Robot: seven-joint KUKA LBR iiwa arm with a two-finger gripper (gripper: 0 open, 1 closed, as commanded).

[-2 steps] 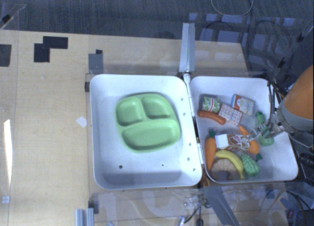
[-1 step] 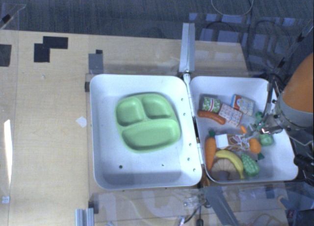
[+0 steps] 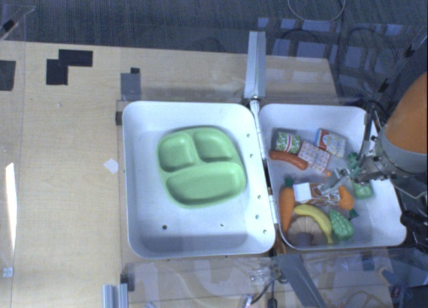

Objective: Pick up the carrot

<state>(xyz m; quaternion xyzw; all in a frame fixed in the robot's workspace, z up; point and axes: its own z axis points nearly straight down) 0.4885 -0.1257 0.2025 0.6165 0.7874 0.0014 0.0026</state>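
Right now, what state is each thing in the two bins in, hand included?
carrot: lying lengthwise along the right bin's left wall, not held
banana: lying beside the carrot, near the front
sausage: lying flat near the bin's left wall
green plate: flat in the left bin, compartments bare
hand: low over the toys in the right bin, apart from the carrot

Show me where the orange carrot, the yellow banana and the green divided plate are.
orange carrot (image 3: 286,206): camera view, middle of its body.
yellow banana (image 3: 313,215): camera view, middle of its curve.
green divided plate (image 3: 200,165): camera view, ridge between its compartments.
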